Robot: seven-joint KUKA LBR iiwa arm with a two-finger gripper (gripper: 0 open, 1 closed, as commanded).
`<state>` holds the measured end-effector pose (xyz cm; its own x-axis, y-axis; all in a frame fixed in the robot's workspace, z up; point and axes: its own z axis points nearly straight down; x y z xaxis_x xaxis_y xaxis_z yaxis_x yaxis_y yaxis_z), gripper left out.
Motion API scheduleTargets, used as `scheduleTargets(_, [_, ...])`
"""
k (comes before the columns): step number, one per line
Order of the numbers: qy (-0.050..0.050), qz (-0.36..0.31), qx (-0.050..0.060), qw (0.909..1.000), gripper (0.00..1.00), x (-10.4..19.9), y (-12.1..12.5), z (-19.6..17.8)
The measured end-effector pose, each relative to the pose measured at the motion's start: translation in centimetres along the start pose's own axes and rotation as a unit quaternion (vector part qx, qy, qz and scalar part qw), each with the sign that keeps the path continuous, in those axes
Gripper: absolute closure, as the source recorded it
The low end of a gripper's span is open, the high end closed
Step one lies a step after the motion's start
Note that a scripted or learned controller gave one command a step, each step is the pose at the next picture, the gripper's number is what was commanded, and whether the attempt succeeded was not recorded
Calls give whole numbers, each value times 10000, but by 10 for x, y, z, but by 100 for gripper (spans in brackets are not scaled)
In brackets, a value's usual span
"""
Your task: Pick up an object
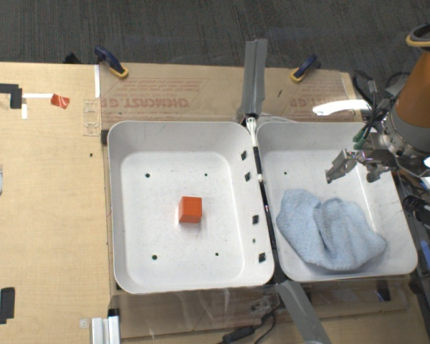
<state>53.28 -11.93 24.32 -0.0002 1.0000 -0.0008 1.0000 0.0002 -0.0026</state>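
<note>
Camera view, looking down at a slant on a tan desk point(43, 213). Far left: a small red tag point(59, 101) and black brackets fixed to the surface. Further along, two blue-and-yellow clamps point(110, 61) gripping a cardboard sheet point(179, 95) at the back. Next, the left bin point(129, 192), white and shallow, holding one orange block point(190, 210) flat on its floor, slightly left of centre, well apart from every wall. Then a grey bar point(254, 77) running down to the seam where the two bins meet. Right of that seam, the right bin point(294, 163), with a crumpled pale blue cloth point(330, 231) heaped across its front half, near the front rim. Above the cloth, near the bin's back right corner, the pincer point(353, 165) on the grey arm point(416, 131) with its orange band, clear of the cloth. Fingers too small and cluttered to judge: cannot tell how far apart, and nothing visible between them.
</note>
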Motion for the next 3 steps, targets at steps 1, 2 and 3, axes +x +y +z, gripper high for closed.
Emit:
scheduleTargets(1, [2, 1006, 8, 9949, 0, 12, 5, 96])
scheduleTargets(2, [4, 1127, -7, 9936, 0, -8, -19, 152])
scheduleTargets(3, [2, 1423, -11, 9898, 0, 5, 21, 151])
